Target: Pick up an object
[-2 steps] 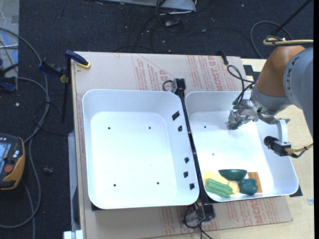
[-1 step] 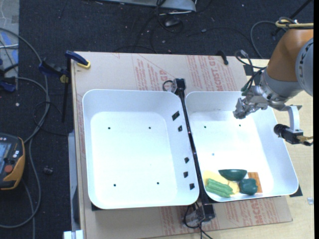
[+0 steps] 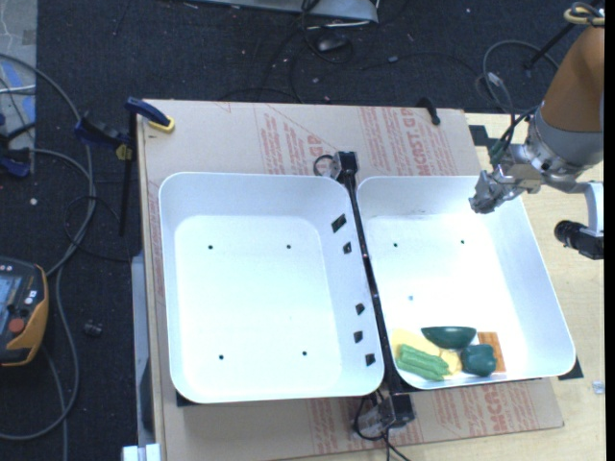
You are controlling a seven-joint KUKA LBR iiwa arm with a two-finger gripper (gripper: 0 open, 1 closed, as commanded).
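Camera view: end effector [image 3: 485,200] over right bin [image 3: 538,267] rim, finger state unclear; ridged green object [image 3: 421,362], dark bowl-shaped piece [image 3: 449,335].

You have two shallow white bins on the tabletop [image 3: 288,128], a left bin [image 3: 183,200] and a right bin [image 3: 538,257]. Count four loose things clustered in the near corner of the right bin: one dark green bowl-shaped piece [image 3: 449,335], one light green ridged piece [image 3: 421,361], one teal rounded piece [image 3: 479,359] and one small orange piece [image 3: 492,340], all lying over one pale yellow flat sheet [image 3: 407,340]. You also have one arm [image 3: 577,94] with one gripper [image 3: 483,200], and one blue-and-yellow clamp [image 3: 152,115] at the tabletop's far left corner.
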